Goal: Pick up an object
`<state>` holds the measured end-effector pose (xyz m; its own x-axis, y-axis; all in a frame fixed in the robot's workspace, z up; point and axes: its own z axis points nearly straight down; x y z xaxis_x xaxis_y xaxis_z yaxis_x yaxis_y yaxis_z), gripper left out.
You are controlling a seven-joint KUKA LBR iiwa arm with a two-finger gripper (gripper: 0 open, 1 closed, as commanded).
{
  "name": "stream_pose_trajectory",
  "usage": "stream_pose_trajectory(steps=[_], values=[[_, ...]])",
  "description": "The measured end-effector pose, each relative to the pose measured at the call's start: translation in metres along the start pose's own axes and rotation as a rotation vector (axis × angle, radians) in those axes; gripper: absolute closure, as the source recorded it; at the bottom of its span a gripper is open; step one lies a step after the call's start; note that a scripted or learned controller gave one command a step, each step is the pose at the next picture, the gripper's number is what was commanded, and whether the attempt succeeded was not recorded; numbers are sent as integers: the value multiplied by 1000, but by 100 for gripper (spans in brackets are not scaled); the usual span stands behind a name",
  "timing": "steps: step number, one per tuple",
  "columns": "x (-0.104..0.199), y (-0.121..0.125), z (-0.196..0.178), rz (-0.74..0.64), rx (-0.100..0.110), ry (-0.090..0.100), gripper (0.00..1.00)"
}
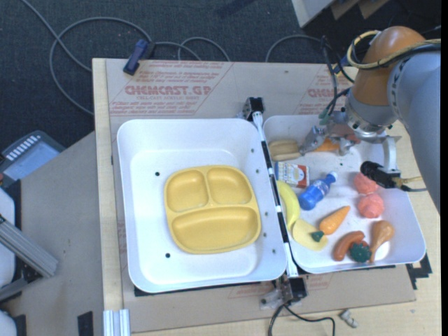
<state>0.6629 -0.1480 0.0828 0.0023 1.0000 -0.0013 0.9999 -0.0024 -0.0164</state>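
My gripper [327, 140] is low over the far end of the right bin [413, 219], under the arm's orange band. A small orange item [323, 145] shows right at the gripper; whether it is gripped I cannot tell. Close by lie a tan bread piece [283, 149] and a red and white carton [293, 174]. Farther forward are a blue bottle [316, 191], a banana [292, 213], a carrot [334, 219], two pink pieces [368, 194], a sausage [346, 244] with a green piece [360, 253], and a drumstick [381, 235].
The left bin [140, 145] holds a yellow divided plate [210, 208]. A ridge [269, 180] separates the two bins. The arm's grey body [420, 96] hangs over the right bin's far right corner. Cables and a blue clip [136, 56] lie beyond the bench.
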Motion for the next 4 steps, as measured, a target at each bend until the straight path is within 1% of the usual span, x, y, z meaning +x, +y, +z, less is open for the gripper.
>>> stream_pose_trajectory(steps=[1, 2, 3, 4], values=[[7, 0, 0, 1, 0, 0, 0], [5, -3, -8, 2, 11, -3, 100], [20, -72, 0, -1, -16, 2, 100], [19, -72, -1, -1, -18, 0, 0]])
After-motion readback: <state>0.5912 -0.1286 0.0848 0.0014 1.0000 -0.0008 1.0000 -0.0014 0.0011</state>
